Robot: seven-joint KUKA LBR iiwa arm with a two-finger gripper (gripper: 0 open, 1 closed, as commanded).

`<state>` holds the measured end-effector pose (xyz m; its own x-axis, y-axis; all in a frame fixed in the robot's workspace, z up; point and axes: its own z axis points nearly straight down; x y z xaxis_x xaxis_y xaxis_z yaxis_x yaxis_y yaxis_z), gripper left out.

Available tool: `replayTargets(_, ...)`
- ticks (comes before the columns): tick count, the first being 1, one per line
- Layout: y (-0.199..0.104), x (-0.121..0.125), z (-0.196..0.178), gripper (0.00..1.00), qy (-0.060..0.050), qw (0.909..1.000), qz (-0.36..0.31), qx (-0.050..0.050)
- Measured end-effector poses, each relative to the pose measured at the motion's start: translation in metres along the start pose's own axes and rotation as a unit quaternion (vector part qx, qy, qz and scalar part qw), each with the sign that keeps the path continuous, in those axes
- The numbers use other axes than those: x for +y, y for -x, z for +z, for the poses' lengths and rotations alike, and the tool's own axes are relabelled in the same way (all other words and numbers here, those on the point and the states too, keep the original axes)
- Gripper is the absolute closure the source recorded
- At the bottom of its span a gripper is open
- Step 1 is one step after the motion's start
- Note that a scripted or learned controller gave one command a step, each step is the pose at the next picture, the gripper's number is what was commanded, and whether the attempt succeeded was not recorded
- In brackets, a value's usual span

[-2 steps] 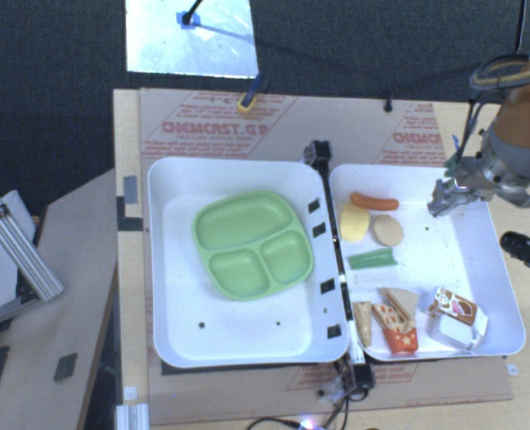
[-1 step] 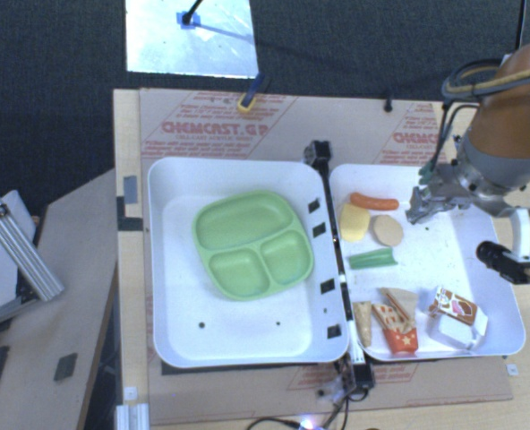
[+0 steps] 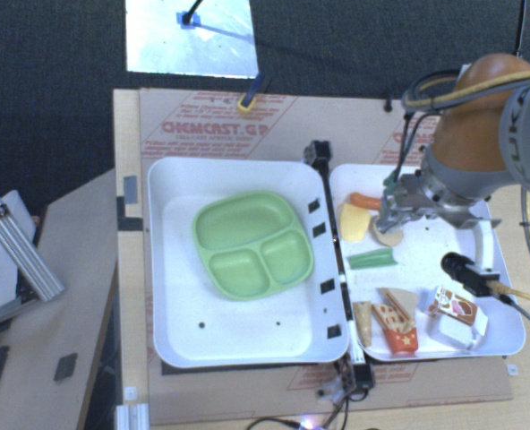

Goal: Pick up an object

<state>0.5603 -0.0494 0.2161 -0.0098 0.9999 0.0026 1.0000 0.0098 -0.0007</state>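
My gripper [image 3: 388,221] hangs low over the back left part of the right bin [image 3: 507,330]. Its tip is right above a tan round piece [image 3: 390,236], which it partly hides. A yellow rounded item [image 3: 354,223] lies just to its left, and an orange carrot [image 3: 365,201] sits behind that. A green bar [image 3: 371,259] lies a little in front of the gripper. Near the bin's front are a red fries packet [image 3: 397,322], a tan wedge [image 3: 363,321] and a small white carton [image 3: 454,315].
The left bin [image 3: 171,330] holds a light green divided plate [image 3: 252,245]. A black divider with clips [image 3: 329,240] runs between the two bins. The arm's orange band [image 3: 480,115] and grey wrist loom over the right bin's back right.
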Motion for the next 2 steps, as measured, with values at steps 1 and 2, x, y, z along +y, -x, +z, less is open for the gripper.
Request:
replayTargets(1,-0.041,-0.013,-0.001,1.00,0.000,1.0000,0.000,0.000)
replayTargets(2,-0.081,-0.029,-0.006,1.00,0.000,1.0000,0.000,0.000)
